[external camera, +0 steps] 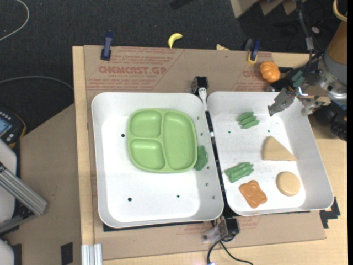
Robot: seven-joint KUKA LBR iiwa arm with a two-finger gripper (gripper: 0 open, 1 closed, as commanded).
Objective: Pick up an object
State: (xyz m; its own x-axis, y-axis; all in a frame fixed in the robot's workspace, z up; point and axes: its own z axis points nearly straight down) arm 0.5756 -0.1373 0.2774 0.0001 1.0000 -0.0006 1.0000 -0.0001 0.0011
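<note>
The right bin (309, 142) holds a tan wedge (277, 150), a round tan cookie-like piece (288, 183), an orange piece (253, 193) and two green bean bundles (247, 120) (239, 171). My gripper (277, 104) hangs over the bin's upper right part, above and right of the upper green bundle. Nothing shows between its fingers. The left bin (110, 164) holds a green divided plate (162, 140), with a small green piece (201, 158) at its right edge.
An orange toy (269, 71) and a yellow banana-shaped toy (175, 39) lie on the cardboard beyond the bins. Blue clamps (106, 45) (253, 49) hold the board's back edge. A black divider clip (201, 85) sits between the bins.
</note>
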